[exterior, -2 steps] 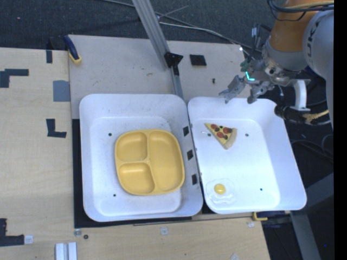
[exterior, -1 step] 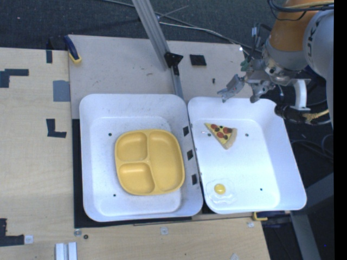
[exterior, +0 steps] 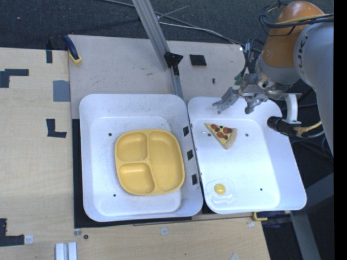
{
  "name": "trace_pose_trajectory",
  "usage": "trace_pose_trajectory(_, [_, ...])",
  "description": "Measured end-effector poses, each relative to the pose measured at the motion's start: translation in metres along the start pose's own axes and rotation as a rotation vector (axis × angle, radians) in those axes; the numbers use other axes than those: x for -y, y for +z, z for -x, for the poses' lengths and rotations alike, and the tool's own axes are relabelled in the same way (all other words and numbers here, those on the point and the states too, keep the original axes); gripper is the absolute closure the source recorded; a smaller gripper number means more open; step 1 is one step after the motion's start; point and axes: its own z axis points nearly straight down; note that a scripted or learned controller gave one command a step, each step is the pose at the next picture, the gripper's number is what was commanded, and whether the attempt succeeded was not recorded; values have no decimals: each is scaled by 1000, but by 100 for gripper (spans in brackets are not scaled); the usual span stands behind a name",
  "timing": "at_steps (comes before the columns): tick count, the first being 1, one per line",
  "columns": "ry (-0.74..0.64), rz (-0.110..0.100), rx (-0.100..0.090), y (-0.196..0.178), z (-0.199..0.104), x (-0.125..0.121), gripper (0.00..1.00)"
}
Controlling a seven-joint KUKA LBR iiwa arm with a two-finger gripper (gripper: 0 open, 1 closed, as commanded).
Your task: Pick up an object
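Over the right white plastic bin (exterior: 282, 196), the grey 2-finger gripper (exterior: 237, 105) hangs with its fingers spread and nothing between them. At its 7 o'clock lies a toy pizza slice (exterior: 222, 134), probably light, stiff and flat; pinching across its narrow width looks best.

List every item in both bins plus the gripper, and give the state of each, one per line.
Gripper: open, fingers spread, nothing between them, above the far edge of the right bin.
Pizza slice: lying flat in the right bin, clear of the gripper.
Fried egg: lying flat near the front of the right bin.
Yellow divided plate: sitting right side up in the left bin.
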Motion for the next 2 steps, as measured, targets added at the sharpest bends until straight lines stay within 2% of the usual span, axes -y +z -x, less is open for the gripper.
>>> trace_pose_trajectory(1, [-1,-3,-1,65,-4,4,0])
trace_pose_trajectory(2, [-1,10,6,114,-2,2,0])
